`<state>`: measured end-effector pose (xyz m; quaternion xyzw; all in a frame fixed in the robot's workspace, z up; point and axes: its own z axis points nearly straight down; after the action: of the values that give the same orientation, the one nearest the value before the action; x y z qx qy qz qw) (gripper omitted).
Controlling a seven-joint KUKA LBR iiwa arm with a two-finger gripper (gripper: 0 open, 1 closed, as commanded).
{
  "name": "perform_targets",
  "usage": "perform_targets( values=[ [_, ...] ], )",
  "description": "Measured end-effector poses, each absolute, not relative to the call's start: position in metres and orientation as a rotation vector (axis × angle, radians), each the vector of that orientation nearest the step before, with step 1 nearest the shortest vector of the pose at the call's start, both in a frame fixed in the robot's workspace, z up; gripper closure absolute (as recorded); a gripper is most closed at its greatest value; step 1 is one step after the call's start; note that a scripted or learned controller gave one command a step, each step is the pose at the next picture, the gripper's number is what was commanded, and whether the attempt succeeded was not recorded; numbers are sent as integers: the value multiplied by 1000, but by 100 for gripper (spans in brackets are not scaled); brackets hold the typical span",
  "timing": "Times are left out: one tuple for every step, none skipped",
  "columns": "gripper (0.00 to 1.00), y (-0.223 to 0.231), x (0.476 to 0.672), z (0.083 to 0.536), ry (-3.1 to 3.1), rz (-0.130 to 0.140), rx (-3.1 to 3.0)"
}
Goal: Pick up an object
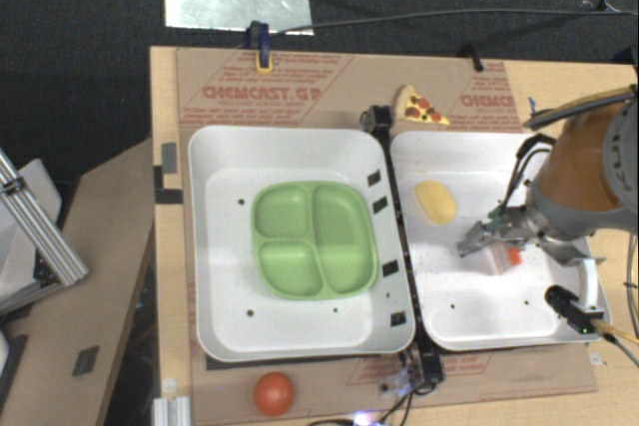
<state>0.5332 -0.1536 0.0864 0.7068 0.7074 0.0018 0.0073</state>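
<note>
Yellow oval object, long axis near-vertical

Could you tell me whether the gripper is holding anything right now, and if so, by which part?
It cannot be told. The gripper is low in the right bin over a small orange-red object, but no grasp is visible.

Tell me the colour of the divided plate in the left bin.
Light green divided plate, clearest in the camera view.

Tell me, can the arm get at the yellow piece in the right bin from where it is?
Probably yes. The yellow piece lies alone on the right bin floor, just left of the end effector.
</note>
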Motion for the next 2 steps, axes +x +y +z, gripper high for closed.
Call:
perform_targets(
  values=[
    [100, -152, 531, 96, 2220, 4, 2217],
    [100, -153, 536, 160, 2221, 6, 2212]
  ],
)
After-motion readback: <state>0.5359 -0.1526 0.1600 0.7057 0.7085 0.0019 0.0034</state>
